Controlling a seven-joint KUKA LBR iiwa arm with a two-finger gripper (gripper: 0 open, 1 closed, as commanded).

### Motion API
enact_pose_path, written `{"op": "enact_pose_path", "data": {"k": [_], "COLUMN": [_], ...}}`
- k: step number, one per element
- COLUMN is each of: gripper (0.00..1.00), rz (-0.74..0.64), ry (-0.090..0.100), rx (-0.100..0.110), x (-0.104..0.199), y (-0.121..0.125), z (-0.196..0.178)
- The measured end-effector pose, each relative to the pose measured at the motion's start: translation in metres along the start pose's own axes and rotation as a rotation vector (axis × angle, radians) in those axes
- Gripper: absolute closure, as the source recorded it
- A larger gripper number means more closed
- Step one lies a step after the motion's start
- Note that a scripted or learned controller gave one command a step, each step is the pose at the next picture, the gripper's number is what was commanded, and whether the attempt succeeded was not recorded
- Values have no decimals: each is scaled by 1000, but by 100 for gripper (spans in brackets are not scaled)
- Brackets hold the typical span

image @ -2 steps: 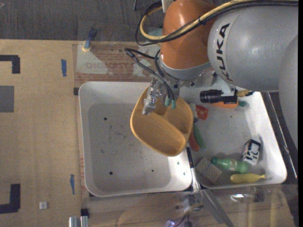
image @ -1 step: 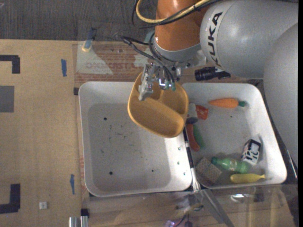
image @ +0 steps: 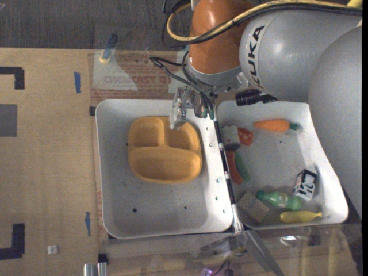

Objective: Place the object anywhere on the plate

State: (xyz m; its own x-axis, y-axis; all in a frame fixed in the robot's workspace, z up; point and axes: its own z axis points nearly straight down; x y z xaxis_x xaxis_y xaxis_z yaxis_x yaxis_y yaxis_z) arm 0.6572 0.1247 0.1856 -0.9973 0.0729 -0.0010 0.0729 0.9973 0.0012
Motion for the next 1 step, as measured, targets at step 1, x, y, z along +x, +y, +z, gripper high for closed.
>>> {"op": "enact_pose_path", "data": {"k": [1], "gripper": [100], "rz": [65], "ry": [-4], "rx": [-1], "x": [9], "y": [16], "z": [-32]}}
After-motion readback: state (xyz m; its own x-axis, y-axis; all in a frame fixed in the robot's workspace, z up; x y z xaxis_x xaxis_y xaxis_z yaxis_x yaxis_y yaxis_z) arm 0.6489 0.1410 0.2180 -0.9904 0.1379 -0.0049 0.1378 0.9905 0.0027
